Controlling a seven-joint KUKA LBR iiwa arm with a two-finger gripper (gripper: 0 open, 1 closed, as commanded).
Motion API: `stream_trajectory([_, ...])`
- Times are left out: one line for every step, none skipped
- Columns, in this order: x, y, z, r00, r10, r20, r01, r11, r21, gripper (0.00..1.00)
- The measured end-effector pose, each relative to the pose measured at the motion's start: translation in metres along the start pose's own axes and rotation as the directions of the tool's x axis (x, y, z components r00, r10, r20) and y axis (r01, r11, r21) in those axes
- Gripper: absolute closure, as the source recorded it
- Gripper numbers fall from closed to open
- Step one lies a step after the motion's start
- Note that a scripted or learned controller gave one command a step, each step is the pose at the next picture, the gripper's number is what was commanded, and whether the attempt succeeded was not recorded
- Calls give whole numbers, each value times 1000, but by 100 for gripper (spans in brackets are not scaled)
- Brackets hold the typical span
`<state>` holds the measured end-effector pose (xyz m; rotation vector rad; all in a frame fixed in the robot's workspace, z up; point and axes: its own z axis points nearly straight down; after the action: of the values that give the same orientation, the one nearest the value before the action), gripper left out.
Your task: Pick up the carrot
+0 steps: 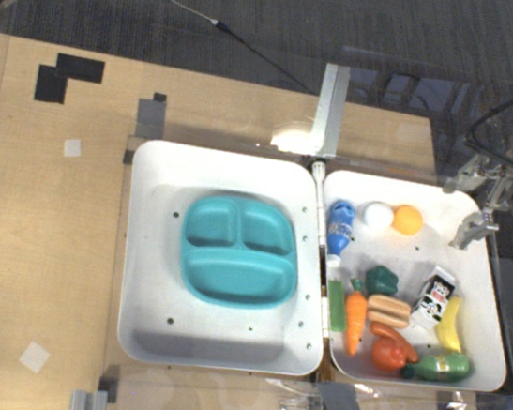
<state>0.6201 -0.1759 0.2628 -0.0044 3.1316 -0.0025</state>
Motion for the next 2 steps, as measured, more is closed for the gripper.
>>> stream_trajectory([23,57,101,992,-129,-6,129,992,-5,0])
stream_trajectory([101,123,75,999,-40,-1,40,999,-4,0])
